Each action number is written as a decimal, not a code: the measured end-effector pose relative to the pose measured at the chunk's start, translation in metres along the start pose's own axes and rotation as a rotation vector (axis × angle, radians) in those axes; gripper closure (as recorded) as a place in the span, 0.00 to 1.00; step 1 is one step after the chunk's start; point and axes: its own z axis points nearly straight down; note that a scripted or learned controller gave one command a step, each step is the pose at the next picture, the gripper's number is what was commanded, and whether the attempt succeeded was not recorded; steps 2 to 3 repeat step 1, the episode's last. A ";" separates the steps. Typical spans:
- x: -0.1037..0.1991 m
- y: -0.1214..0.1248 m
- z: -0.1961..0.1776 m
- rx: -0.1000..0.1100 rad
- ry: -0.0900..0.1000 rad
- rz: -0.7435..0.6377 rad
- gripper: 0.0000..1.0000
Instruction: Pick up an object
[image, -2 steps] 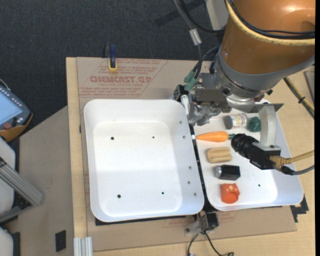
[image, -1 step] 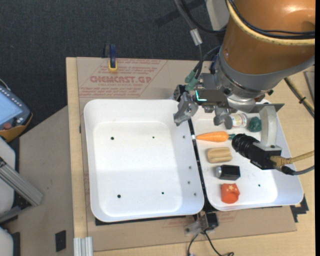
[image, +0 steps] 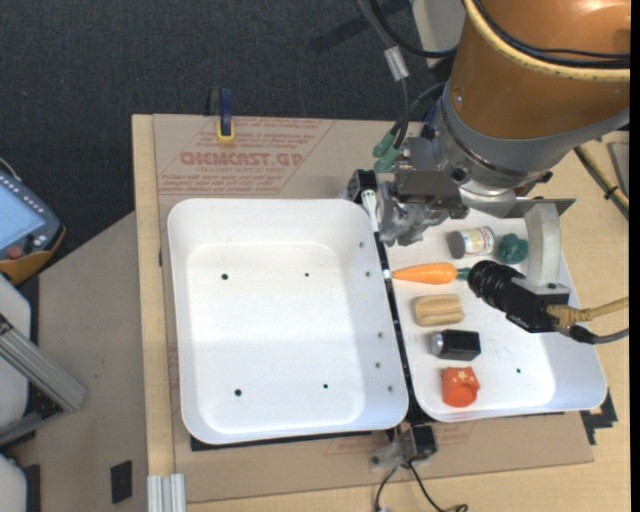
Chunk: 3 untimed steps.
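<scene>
1. Where the grey arm (image: 500, 155) with its orange band reached in from the upper right, its bulk covered the far right part of the right-hand shallow white bin (image: 530, 388). The gripper (image: 402, 228) sat low over that bin's far left corner, just beside the wall it shared with the left-hand shallow white bin (image: 270, 330).
2. Whether the gripper was spread or pressed together could not be told, as its tip was lost among dark metal and shadow.
3. Just in front of the gripper, toward the camera, lay an orange toy carrot (image: 425, 271), crosswise and apart from it.
4. To the gripper's right lay a small clear bottle with a grey cap (image: 470, 242). Beside it was a teal lump (image: 513, 247), partly covered, whose shape was hard to make out.
5. Farther from the gripper than the carrot, in a row toward the front rim, lay a tan rounded block (image: 438, 309), a black box with a silvery end (image: 457, 344) and a red-orange squat piece (image: 460, 387), whose form was unclear.
</scene>
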 end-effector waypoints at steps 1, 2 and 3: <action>-0.028 -0.004 0.189 0.021 -0.004 0.006 1.00; -0.028 -0.004 0.189 0.021 -0.004 0.006 1.00; -0.028 -0.004 0.189 0.021 -0.004 0.006 1.00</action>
